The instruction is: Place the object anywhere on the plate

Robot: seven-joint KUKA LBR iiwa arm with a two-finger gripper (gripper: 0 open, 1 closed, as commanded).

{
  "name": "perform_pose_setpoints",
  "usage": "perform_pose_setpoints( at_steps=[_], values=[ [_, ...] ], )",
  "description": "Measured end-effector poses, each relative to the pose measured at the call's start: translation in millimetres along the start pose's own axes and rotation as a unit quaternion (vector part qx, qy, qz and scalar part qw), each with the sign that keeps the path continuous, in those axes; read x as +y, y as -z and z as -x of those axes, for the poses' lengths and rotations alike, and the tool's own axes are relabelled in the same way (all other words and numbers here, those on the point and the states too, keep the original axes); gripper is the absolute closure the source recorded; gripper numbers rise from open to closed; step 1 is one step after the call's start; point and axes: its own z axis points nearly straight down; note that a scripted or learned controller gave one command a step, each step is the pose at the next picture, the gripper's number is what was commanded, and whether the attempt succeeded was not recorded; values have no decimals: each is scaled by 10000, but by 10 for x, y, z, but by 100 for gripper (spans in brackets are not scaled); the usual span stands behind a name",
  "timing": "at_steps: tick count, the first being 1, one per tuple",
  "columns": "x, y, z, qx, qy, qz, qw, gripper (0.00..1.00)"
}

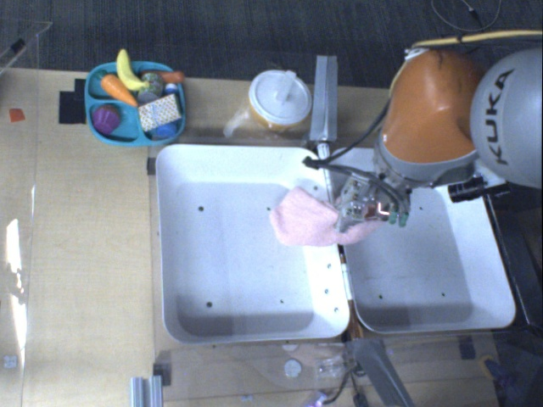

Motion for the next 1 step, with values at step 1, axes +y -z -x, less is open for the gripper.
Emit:
perform_pose_setpoints(
  at_steps=[1],
  values=[
    [454, -20, -346, 8, 889, -2, 9960, 100]
  ],
)
